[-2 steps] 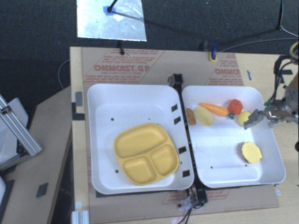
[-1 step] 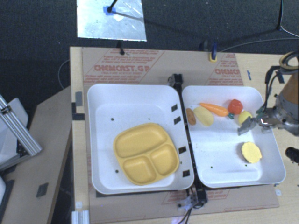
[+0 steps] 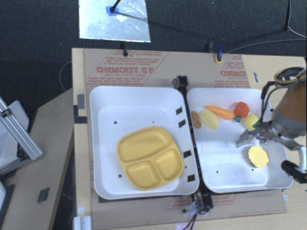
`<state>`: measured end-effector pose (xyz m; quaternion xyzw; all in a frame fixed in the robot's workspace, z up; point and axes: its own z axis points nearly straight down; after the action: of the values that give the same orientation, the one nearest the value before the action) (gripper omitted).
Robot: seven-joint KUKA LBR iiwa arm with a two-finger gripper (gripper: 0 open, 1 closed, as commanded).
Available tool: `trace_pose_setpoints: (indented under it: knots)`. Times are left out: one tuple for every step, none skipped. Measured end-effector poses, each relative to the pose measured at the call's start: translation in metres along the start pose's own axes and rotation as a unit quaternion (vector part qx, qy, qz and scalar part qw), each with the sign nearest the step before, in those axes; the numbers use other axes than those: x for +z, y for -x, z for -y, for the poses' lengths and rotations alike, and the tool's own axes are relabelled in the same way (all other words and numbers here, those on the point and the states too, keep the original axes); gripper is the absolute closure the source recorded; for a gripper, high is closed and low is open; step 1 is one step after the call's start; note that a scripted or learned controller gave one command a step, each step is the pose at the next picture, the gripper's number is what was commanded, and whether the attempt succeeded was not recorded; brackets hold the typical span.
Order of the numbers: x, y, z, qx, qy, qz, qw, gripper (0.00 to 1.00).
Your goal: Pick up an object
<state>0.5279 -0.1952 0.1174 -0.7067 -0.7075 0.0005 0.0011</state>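
Over the right white bin (image 3: 225, 183), the gripper (image 3: 245, 139) hangs spread and empty beside a flat yellow plastic disc (image 3: 258, 156); probably lining up a grasp.

One camera looks down at a slant, seemingly from the near side, on both bins (image 3: 144, 97), fairly close.

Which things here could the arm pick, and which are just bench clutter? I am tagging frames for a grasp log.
Job:
gripper
carrot
tomato
lemon
yellow disc
pale potato
brown piece
right bin

Lying about:
yellow divided tray
left bin
foil sheet
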Motion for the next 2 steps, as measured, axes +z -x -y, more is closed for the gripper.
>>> trace_pose_setpoints:
  knots:
    - [0.034, 0.0, -0.001, 0.0, 0.002, 0.001, 1.0, 0.0]
    - [0.021, 0.0, -0.002, -0.001, 0.003, 0.001, 1.0, 1.0]
